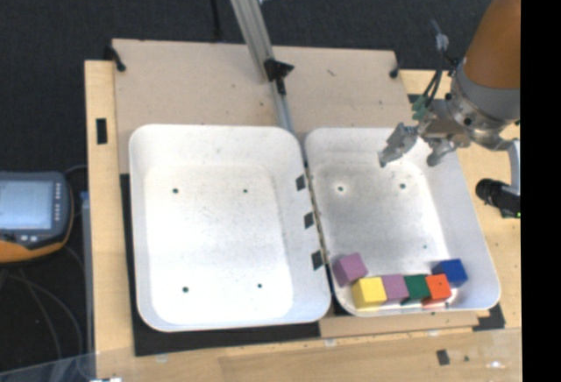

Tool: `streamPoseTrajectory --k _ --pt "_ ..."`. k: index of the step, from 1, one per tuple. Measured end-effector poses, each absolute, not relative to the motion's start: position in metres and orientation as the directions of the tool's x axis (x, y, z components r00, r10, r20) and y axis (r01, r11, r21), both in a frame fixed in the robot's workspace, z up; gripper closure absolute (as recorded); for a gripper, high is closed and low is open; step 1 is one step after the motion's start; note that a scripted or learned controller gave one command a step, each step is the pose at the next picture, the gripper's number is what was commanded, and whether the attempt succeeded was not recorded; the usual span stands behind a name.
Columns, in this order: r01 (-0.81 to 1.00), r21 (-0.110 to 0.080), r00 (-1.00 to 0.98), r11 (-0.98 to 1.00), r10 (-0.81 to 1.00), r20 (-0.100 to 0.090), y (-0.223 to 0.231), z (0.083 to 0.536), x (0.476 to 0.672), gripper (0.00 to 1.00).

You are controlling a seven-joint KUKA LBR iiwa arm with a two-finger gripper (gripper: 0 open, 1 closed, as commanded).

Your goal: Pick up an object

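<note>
Small coloured blocks lie along the front edge of the right bin (pixel 351 161): a purple block (pixel 350 267), a yellow block (pixel 369 291), a second purple block (pixel 395 286), a green block (pixel 415 286), an orange block (pixel 437 288) and a blue block (pixel 450 271). My gripper (pixel 415 145) hangs over the far right part of that bin, well behind the blocks. Its two fingers stand apart with nothing between them.
The left bin (pixel 219 222) sits beside the right one, with black clips along the shared edge. A slanted metal post (pixel 250 12) rises behind the bins. A handheld pendant (pixel 33 209) lies off the bench at left.
</note>
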State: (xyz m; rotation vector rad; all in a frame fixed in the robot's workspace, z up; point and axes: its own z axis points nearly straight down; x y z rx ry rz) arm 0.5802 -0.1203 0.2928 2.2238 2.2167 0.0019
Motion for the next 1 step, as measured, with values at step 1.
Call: streamPoseTrajectory --k 1 --pt "1.0 -0.007 0.002 -0.002 1.0 -0.001 -0.1346 0.2193 0.5743 0.0"
